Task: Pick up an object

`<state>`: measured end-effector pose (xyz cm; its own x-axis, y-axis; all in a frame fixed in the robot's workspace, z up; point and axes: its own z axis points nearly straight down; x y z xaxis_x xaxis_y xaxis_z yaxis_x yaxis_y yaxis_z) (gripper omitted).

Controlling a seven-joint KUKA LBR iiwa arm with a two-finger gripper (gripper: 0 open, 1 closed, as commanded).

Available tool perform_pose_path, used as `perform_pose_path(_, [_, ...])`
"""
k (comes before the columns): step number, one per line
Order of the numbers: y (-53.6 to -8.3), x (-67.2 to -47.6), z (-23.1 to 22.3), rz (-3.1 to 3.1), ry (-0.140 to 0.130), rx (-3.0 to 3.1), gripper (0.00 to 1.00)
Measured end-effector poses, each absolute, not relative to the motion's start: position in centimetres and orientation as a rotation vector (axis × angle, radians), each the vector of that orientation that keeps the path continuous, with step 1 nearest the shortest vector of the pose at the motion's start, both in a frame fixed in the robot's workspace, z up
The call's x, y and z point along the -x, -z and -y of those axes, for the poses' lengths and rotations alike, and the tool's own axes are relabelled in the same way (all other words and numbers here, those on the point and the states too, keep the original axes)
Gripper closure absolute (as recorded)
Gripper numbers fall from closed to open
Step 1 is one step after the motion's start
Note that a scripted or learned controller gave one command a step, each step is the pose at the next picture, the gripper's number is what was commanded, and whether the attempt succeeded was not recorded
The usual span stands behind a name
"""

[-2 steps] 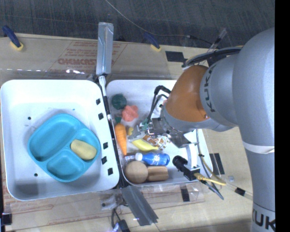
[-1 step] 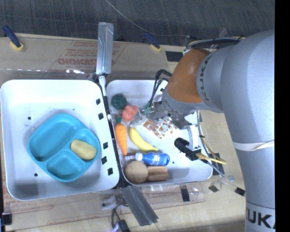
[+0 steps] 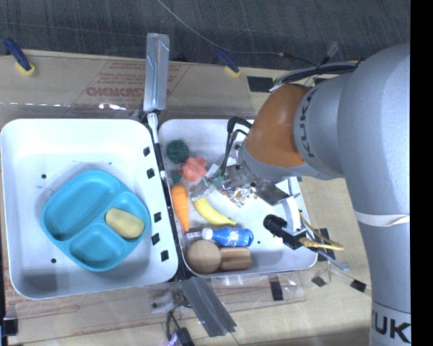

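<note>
The gripper [image 3: 227, 182] hangs low in the right bin [image 3: 202, 130], above the banana [image 3: 213, 213] and beside the carrot [image 3: 180, 206]. Whether it grasps anything, I cannot tell

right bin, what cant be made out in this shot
- Gripper, camera view: the arm's wrist covers it, so its state is unreadable.
- Right bin floor beneath the arm: hidden.
- Small items beside the banana: too cluttered and blurred to identify.
- Arm base: cut off by the frame's lower edge.

carrot [image 3: 180, 206]: orange, lying lengthwise by your right bin's left wall
banana [image 3: 213, 213]: yellow, just beside the carrot, lying flat
</note>
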<state>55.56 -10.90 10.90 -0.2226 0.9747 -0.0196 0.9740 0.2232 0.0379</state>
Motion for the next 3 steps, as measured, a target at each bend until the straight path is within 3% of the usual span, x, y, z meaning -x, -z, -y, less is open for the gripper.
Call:
perform_pose_path(1, [-9.4, -52.0, 9.8, -2.516, -0.003, -1.875, 0.00])
perform_pose_path(2, [-10.3, -52.1, 9.8, -2.522, -0.002, -1.871, 1.00])
perform_pose_path(3, [-19.5, -56.5, 6.0, -2.514, -0.006, -1.877, 1.00])
